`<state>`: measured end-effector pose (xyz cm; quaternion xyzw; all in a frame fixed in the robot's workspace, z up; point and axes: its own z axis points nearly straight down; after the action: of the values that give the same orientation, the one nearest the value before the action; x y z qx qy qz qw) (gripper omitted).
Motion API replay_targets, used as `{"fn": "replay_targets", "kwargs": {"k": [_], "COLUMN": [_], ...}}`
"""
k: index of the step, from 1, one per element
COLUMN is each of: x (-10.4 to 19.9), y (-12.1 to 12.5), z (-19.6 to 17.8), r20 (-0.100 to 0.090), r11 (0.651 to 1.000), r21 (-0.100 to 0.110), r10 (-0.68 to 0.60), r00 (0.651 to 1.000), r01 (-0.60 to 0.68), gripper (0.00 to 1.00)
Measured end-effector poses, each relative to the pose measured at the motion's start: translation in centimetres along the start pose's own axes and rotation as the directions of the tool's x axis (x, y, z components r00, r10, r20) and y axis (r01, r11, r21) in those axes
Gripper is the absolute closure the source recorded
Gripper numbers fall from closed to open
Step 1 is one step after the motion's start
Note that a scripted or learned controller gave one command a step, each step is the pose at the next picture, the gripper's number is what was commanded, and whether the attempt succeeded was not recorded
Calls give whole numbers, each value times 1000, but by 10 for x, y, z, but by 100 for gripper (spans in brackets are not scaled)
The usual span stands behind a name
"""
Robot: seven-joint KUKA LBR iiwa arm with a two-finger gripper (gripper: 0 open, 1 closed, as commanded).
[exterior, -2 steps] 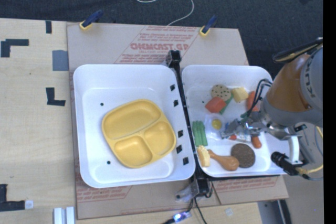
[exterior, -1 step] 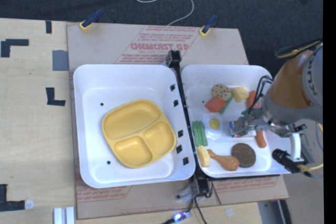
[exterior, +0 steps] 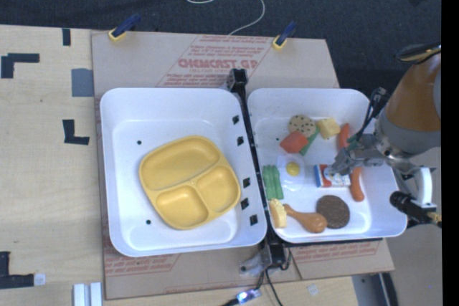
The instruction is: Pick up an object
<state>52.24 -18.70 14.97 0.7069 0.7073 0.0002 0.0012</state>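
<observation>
Cardboard (exterior: 215, 64) lies under both bins, and the right bin (exterior: 358, 100) serves as the landmark for the rest. At its nearest edge lie a chicken drumstick (exterior: 305, 218) and, just right of it, a dark brown round patty (exterior: 333, 211), with a small yellow piece (exterior: 277, 213) at the drumstick's left end. Farther in, a green strip (exterior: 272, 181) lies along the bin's left wall, a small yellow ball (exterior: 292, 169) sits near the middle, and a red, white and blue block (exterior: 328, 176) lies beside an orange sausage (exterior: 356, 185). The gripper (exterior: 343, 163) hangs low over that block and sausage; whether its jaws are released or clenched cannot be told. Beyond, toward the far wall, sit a red wedge (exterior: 293, 142), a speckled cookie (exterior: 301, 125), a pale yellow chunk (exterior: 328, 127) and a second orange sausage (exterior: 344, 134). Left of this bin, the left bin (exterior: 115, 154) holds a yellow divided plate (exterior: 188, 181)
</observation>
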Motion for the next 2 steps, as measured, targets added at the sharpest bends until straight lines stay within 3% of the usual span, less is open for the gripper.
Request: {"fn": "replay_targets", "kwargs": {"k": [2], "x": [-3], "y": [-4], "z": [-76], "r20": [-1], "r11": [1000], "r21": [1], "r10": [-1], "r00": [1000], "r01": [1], "gripper": [100]}}
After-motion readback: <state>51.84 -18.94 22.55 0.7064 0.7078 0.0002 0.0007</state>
